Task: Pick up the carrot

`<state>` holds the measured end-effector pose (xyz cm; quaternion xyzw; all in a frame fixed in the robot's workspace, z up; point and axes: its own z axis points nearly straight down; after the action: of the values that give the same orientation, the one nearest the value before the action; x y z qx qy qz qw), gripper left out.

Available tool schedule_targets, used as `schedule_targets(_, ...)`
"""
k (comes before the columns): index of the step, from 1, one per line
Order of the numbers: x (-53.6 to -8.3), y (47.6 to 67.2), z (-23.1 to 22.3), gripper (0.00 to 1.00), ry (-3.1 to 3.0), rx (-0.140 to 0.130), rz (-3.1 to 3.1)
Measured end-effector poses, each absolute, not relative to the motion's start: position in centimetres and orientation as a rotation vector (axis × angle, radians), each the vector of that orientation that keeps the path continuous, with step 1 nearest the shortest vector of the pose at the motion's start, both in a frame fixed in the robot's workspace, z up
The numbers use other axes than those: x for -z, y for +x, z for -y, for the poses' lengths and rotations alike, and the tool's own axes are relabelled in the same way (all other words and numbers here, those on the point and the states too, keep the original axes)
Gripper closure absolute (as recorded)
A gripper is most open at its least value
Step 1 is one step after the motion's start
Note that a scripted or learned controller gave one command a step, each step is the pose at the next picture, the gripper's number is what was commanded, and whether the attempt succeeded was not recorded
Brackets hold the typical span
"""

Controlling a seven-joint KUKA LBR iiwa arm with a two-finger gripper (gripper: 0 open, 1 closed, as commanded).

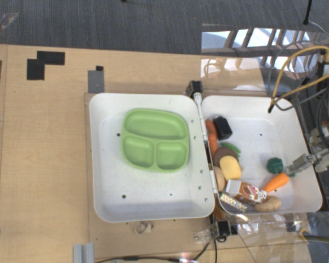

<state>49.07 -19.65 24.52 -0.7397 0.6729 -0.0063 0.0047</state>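
The carrot is short and orange with a dark green leafy top, lying tilted near the right bin's right side. The tool hovers just beside its green end; whether it is apart or together, I cannot tell.

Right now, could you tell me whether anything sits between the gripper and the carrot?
Nothing visible does. The gripper is right beside the carrot at its upper right end in the right bin. The green ball lies close by, just above the carrot, not in between.
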Motion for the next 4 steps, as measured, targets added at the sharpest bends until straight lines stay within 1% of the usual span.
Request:
schedule_targets(1, -22.1, 48.9, 19.6, 0.0, -2.581, 0.006, -1.78)
schedule_targets(3, -14.3, 49.1, 19.5, 0.0, -2.958, 0.0, -1.044)
schedule_targets(4, -8.8, 51.0, 20.5, 0.0, -2.985, 0.013, -0.972)
